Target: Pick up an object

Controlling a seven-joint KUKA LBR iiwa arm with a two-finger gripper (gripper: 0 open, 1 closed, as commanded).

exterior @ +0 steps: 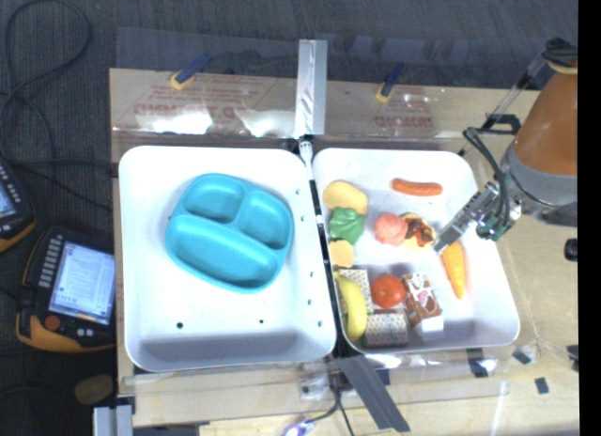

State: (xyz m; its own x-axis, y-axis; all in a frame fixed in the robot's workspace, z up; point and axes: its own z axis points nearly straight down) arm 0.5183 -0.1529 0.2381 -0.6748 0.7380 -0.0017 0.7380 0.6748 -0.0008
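The right bin [488,326] holds several toy foods. A red sausage [416,187] lies at the back, with a yellow piece [344,196], a green pepper [346,225] and a pink fruit [391,228] in front of it. A tomato [388,290], a banana [352,304] and a cake slice [423,299] lie toward the front. My gripper [444,240] reaches in from the right, low over the bin. Its tip is just above the top of an orange carrot [454,270] and right of a small dark multicoloured piece [419,230]. I see nothing held in it.
The left bin [150,331] holds a blue divided plate [229,229]. A metal divider post [311,86] stands behind the seam between the bins. A handheld pendant [66,288] and cables lie on the floor at the left. The arm's orange band [563,124] rises at the right.
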